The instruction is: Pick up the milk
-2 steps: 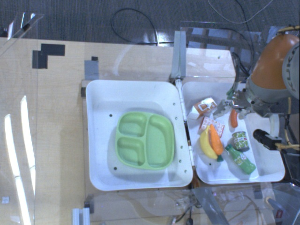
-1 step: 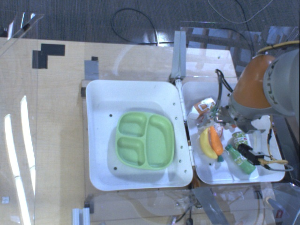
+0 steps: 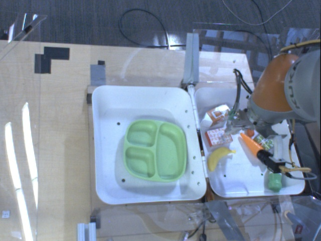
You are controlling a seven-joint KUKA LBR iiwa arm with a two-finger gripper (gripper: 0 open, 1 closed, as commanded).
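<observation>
Bench [image 3: 50,144], pale wood, two white bins side by side. Landmark for all positions: the banana [image 3: 219,157].

- Banana lies in the right bin [image 3: 241,184], close to that bin's left wall and about halfway down it. Yellow, curved, with one tip pointing toward the middle of the bin.
- Milk carton [image 3: 218,114]: small, with white and orange-brown faces. It sits in the same bin, up-view of the banana and well apart from it, and looks tipped rather than square. The print is too small to read.
- Red-and-white packet [image 3: 218,136] lies flat between the banana and the milk carton, just above the banana.
- Carrot [image 3: 249,143]: orange, lying at a slant. It is right of the banana and a little higher, near but not touching.
- Green block [image 3: 274,182] is right of the banana and lower, near the bin's bottom right corner and well apart.
- Left bin [image 3: 100,144] is to the left of the banana, across the shared wall. It holds a green divided plate [image 3: 155,150] with three compartments, roughly centred.
- Arm [image 3: 303,84] is grey with an orange band [image 3: 271,87] and enters from the right, above the banana's level.
- Gripper [image 3: 234,120] is up and right of the banana, just beside the milk carton's right edge. I cannot tell whether they touch. I also cannot tell whether the tool is released or clenched, as the wrist and glare blur it. Nothing is visibly held.
</observation>
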